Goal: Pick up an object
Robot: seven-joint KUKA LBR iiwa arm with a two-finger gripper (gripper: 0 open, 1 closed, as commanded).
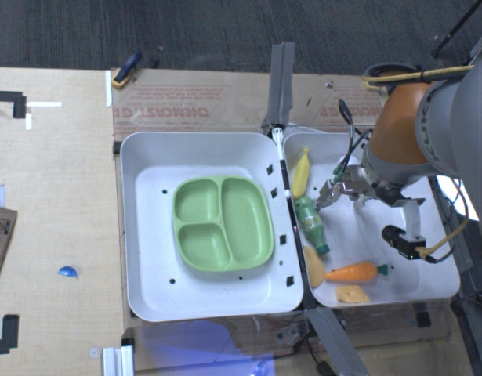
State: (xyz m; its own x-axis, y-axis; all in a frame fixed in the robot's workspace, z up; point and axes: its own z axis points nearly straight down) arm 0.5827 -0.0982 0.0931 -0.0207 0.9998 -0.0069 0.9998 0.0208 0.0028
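Note:
The right bin (429, 284) holds a yellow banana-like piece (301, 172) at its left wall. Below that lies a green bottle (311, 224), then a pale yellow item (314, 265). An orange carrot (352, 272) and a small yellow chunk (352, 294) lie near the front. My gripper (330, 193) hangs over the middle of this bin, just right of the green bottle's top end and the yellow piece. I see no object in it.
The left bin (139, 210) holds a green divided plate (223, 224). A grey divider post (280, 84) stands behind the seam between the bins. The grey arm with its orange band (401, 128) and cables cover the right bin's far right part.

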